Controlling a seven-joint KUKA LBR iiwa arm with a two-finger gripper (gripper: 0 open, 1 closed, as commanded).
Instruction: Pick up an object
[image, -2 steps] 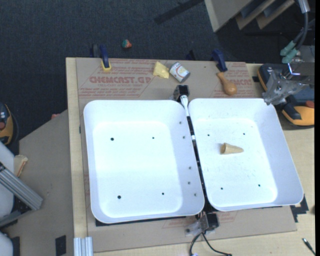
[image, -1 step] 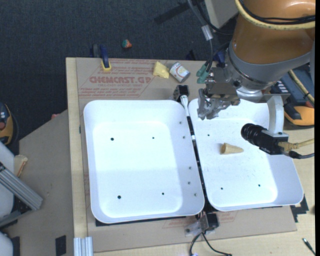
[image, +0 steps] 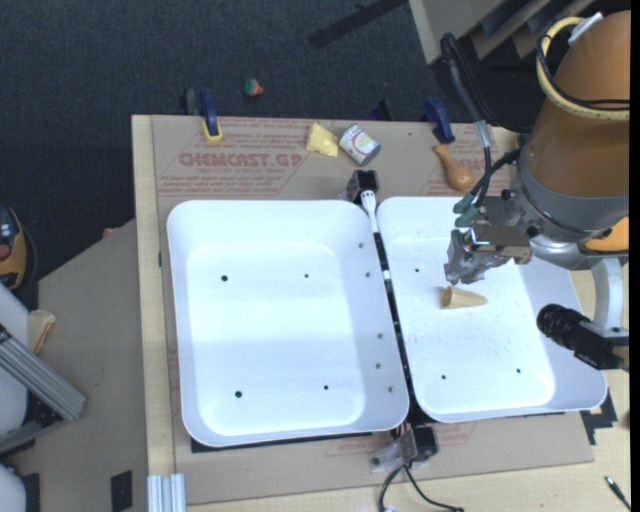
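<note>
so: lining up the grasp in the right bin

arm (image: 580, 120) is in from the right, gripper (image: 466, 272) hanging low over the right bin (image: 520, 385). can't tell from this angle how far apart the jaws stand, and i see nothing between them, so i'm not calling anything held.

target is the small tan wedge (image: 462, 297), lying on the bin floor just below the tip in the view, touching or nearly so, can't say which. it's the one loose item i see in that bin, well off the walls.

for a clean pick i want the tip centred over the wedge's thick end, jaws straddling its short axis, then straight down. the piece looks light and tapered, so an off-centre close will likely squirt it sideways. left bin (image: 200, 230) isn't in play.
</note>
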